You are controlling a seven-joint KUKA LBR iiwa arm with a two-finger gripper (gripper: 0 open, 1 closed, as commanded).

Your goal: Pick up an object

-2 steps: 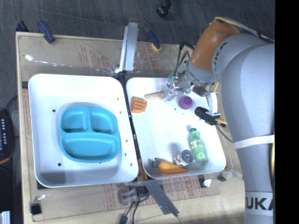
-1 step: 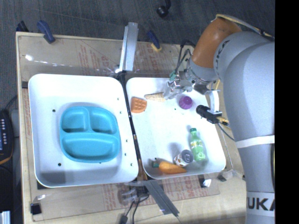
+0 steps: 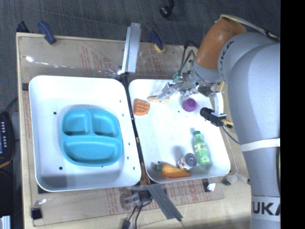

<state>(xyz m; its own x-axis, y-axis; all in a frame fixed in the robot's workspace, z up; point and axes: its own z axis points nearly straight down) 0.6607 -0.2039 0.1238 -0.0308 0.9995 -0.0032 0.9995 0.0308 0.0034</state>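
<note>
Waffle [image 3: 141, 107], gripper [image 3: 164, 93] just beside it

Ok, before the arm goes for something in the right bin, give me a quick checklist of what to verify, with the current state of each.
1. Gripper sits over the right bin: ok.
2. Finger opening: cannot tell.
3. Something between the fingers: cannot tell; a pale piece lies right at the tip.
4. Orange waffle-like piece close beside the gripper, lying free: ok.
5. Purple object partly under the wrist: not ok for a clean reach.
6. Green bottle, can and carrot crowd together: not ok.
</note>
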